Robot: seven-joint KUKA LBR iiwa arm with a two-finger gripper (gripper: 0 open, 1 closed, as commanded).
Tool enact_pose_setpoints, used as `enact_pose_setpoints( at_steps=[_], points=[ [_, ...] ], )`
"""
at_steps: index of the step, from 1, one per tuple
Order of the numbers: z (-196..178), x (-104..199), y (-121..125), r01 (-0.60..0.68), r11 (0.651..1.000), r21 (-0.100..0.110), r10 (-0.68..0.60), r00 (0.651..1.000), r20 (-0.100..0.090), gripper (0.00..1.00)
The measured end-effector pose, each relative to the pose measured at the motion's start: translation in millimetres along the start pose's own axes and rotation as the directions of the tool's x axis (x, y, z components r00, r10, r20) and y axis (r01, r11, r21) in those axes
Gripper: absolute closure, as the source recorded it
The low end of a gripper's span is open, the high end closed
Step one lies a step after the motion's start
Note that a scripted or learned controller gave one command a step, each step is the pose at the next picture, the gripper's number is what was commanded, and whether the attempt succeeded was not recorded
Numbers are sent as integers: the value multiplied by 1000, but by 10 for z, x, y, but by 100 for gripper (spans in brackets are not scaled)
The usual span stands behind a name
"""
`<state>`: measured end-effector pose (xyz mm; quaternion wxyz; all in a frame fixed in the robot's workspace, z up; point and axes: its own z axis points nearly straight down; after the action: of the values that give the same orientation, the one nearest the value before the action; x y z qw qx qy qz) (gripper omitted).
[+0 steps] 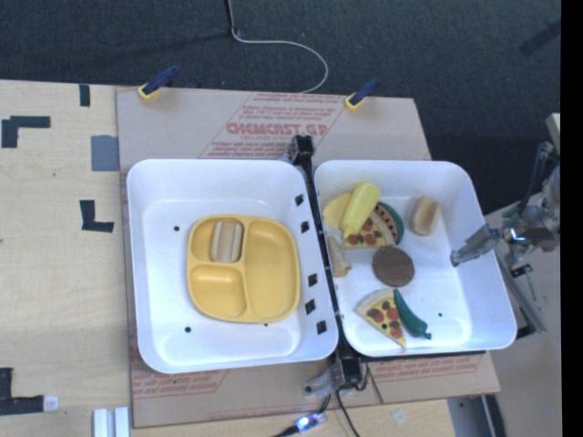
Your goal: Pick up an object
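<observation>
Two bins: left bin (150, 271) holds yellow tray (244, 269); right bin (455, 317) toy food; gripper (474, 244) jaws unclear.

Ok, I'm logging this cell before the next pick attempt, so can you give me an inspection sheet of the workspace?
Surface: two white bins side by side on cardboard.
Job's things: right bin holds pizza slice, brown disc, yellow bottle, bread piece.
Clutter: yellow divided tray in the left bin, a pale piece in one compartment.
Grippers: gripper at the right bin's right rim; finger state unclear.
Cables: white cable beyond the board.
Surroundings: dark carpet, clamps.
</observation>
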<state>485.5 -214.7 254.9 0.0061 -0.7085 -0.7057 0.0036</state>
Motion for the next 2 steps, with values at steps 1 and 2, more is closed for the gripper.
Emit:
enact_pose_setpoints(
  at_steps=[1,2],
  points=[
    [-65,7,25,5,1000,-12,-5,1000,3,0],
    [560,46,-25,5,1000,-7,-5,1000,1,0]
  ],
)
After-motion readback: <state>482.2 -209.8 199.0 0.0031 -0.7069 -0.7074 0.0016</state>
